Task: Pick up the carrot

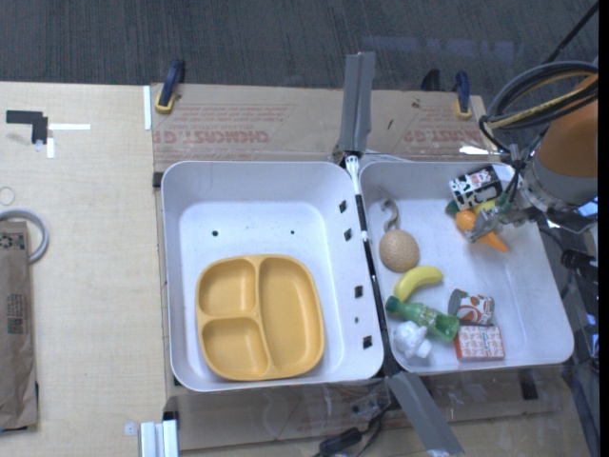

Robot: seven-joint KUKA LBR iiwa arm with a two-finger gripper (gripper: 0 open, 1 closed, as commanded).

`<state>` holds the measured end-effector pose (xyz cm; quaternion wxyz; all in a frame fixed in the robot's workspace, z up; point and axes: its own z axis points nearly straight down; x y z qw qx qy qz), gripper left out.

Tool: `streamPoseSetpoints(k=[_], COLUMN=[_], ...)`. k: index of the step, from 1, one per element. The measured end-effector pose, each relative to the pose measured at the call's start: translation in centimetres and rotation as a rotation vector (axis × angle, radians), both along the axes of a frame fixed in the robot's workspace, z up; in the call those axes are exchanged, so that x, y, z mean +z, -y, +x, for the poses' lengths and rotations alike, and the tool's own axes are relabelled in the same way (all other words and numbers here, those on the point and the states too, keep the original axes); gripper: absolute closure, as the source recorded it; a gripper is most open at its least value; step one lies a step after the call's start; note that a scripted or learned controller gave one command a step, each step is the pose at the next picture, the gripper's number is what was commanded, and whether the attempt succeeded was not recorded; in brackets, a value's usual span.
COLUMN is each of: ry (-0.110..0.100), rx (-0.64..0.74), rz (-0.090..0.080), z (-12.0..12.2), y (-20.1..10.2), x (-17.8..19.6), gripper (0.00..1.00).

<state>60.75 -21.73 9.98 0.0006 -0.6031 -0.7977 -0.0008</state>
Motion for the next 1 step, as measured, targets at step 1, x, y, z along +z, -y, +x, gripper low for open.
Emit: streamPoseSetpoints(k=[1], ry=[0.001], rx=[0.000], rz=[-0.003], z=[3.20], y=[-5.60], x=[9.94], gripper=[1.00])
